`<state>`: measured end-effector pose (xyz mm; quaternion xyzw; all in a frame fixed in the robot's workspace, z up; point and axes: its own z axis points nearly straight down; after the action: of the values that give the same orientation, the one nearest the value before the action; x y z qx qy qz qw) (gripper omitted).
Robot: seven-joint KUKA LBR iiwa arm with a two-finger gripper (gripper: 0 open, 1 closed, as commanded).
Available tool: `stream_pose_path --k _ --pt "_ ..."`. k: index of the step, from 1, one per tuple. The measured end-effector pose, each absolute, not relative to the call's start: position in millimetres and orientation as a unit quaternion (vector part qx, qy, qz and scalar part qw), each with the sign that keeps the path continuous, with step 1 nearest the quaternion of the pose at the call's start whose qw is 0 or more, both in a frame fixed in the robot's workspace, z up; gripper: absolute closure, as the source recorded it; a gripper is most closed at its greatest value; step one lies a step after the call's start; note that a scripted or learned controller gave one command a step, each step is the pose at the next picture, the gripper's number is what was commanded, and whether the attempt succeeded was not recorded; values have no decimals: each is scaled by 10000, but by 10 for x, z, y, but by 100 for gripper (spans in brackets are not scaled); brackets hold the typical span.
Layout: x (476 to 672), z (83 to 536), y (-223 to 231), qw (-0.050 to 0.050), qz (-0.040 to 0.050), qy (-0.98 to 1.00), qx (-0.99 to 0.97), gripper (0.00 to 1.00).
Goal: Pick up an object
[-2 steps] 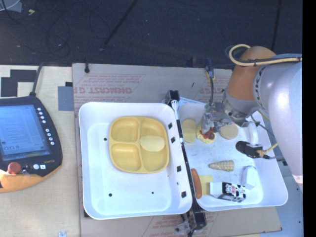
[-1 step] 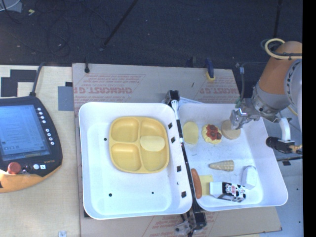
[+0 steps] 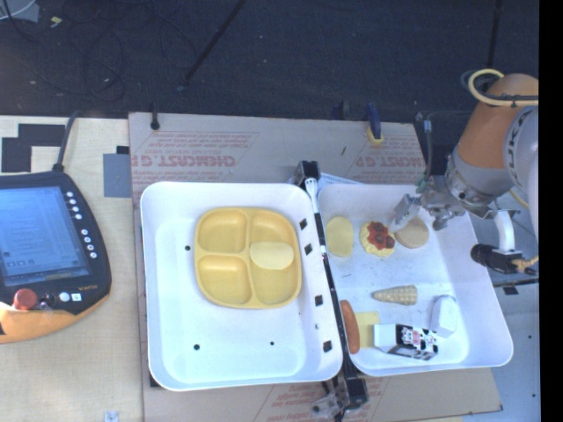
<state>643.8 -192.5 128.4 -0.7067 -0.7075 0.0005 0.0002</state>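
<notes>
On the desk [image 3: 220,139] sit two white bins: the left bin [image 3: 167,323] holds one yellow divided plate [image 3: 230,280] carrying one pale slice [image 3: 272,255], the right bin [image 3: 479,341] holds seven food items including a tan round piece [image 3: 412,234] just beside the jaws [image 3: 422,211], which stand open, grasping nothing.

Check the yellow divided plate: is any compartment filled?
One is: a pale yellow piece lies in the yellow divided plate's upper right compartment; the other three show bare.

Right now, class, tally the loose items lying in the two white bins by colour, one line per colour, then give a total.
Yellow or tan: 5, namely divided plate, slice, disc, round piece, cone
Red-topped or red-orange: 2, namely pizza piece, hot dog
White or black-and-white: 2, namely white piece, carton
Total: 9
</notes>
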Motion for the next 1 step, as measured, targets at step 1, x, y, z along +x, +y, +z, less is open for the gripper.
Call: stream_pose_path --k 1 --pt "6457 898 -1355 -36 2 -7085 -7057 0"
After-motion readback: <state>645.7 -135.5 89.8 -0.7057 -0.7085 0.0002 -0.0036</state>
